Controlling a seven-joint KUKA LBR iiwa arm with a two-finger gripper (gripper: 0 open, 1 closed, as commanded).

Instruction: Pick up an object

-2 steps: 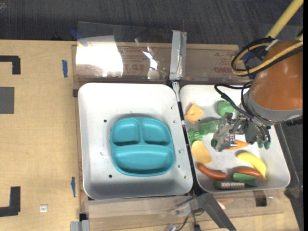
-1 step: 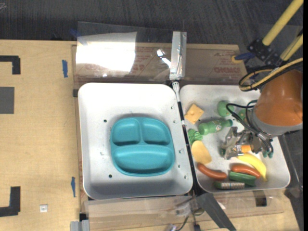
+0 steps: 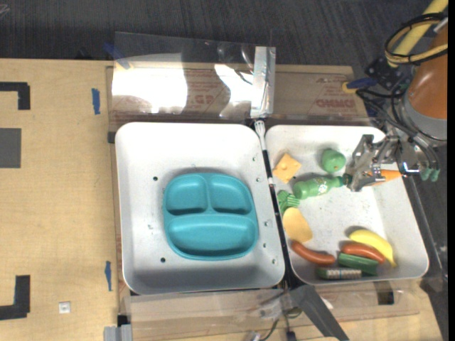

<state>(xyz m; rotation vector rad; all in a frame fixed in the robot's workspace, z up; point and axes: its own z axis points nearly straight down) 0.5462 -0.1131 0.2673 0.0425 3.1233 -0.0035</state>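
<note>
Gripper [image 3: 359, 170] low in right bin [image 3: 416, 222], beside green bottle [image 3: 316, 187] and green ball [image 3: 332, 160], near orange piece [image 3: 389, 175]; finger state impossible to tell. Positioned for a grab, nothing visibly held. Teal tray [image 3: 210, 214] in left bin [image 3: 135, 190].

tray [image 3: 210, 215] in left bin [image 3: 135, 148], toys right

One fixed camera above the bench [image 3: 50, 190], looking down at a slant. Both bins in frame: left bin [image 3: 135, 162] center, right bin [image 3: 412, 247] toward the right edge. Arm [image 3: 430, 98] enters from the right. Far edge of the bench at top, dark floor [image 3: 213, 13] beyond. Mid-distance view.
</note>
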